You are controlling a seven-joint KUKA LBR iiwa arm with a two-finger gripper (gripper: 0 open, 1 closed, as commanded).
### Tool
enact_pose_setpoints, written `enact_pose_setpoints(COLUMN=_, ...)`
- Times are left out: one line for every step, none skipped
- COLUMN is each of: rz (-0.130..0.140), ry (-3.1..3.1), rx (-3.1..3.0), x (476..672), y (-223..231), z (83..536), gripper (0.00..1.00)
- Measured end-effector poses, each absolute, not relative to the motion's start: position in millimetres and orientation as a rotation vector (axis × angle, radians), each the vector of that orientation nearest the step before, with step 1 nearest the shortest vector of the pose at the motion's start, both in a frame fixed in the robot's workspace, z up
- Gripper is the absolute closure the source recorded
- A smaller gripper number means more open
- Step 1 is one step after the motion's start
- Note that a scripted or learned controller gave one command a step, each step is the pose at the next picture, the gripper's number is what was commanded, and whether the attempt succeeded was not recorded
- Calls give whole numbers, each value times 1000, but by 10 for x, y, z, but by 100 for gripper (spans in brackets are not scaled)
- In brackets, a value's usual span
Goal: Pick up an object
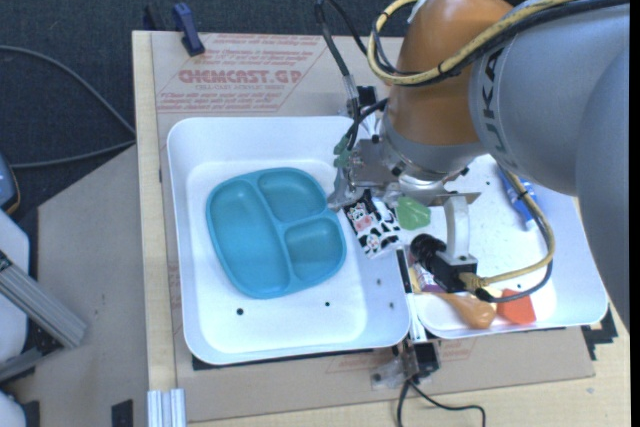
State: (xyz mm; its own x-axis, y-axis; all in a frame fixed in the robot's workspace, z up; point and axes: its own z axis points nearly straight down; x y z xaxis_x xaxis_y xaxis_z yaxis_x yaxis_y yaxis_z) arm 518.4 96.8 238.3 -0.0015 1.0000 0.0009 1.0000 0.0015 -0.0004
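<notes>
"CHEMCAST GP" in red on brown board (245, 75) behind bins; arm (450, 85) lettering partly visible; jaws state unclear

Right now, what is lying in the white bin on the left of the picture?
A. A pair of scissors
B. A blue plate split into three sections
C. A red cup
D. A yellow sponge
B: the left bin holds a blue divided plate with three compartments, lying flat on the bin's floor.

Bright, even light; slightly soft focus.
</notes>
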Motion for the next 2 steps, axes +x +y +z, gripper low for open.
enact_pose_setpoints(rz=0, ry=-2222, rx=-2223, x=5327, y=298, z=2396, gripper=100)
enact_pose_setpoints(rz=-2, ry=-2223, rx=-2220, x=5655, y=704, z=2468, gripper=100)
